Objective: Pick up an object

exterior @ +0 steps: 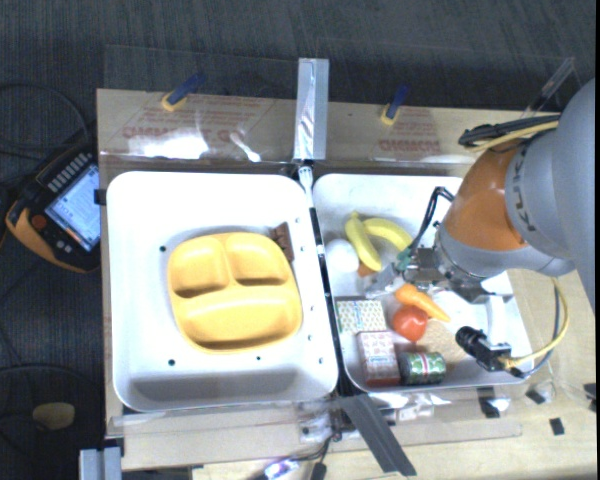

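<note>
Two bins side by side, divided tray [235, 290] in left bin [140, 368], right bin [340, 193] holding bananas [372, 238] at back, carrot [422, 301] above tomato [409, 324], boxes [370, 340] left of can [421, 368] at front, arm [525, 208] over right side

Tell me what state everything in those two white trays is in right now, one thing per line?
Yellow divided plate: lying flat, right way up, in the left bin.
Bananas: lying in the right bin.
Carrot: lying beside the gripper.
Tomato: resting below the carrot.
Green can: on its side.
Gripper: low over the right bin, grasp unclear.
</note>
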Tool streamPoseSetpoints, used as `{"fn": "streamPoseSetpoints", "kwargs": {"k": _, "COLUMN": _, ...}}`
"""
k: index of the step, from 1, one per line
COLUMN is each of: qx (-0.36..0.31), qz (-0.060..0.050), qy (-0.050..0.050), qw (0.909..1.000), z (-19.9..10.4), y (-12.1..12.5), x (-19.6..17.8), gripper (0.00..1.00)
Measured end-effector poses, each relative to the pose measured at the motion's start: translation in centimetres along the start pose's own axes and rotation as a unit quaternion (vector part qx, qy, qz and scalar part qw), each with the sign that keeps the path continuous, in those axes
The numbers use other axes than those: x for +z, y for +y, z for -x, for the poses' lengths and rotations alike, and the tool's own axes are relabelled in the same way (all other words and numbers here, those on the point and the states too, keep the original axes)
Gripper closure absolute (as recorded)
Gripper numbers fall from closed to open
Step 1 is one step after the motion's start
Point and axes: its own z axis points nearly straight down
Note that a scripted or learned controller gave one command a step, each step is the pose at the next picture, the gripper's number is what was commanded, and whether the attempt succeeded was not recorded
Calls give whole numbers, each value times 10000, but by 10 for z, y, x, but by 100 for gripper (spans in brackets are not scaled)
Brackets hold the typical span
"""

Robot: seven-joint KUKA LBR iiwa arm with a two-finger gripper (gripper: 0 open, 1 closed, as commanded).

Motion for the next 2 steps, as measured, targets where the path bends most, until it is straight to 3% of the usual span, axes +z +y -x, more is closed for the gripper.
{"fn": "streamPoseSetpoints", "kwargs": {"k": 1, "qx": 3, "qz": 2, "qy": 9, "qw": 10000, "z": 0, "y": 1, "x": -9, "gripper": 100}}
{"fn": "streamPoseSetpoints", "kwargs": {"k": 2, "qx": 378, "qz": -84, "qy": 20, "qw": 9992, "z": -45, "y": -22, "x": -132, "gripper": 100}}
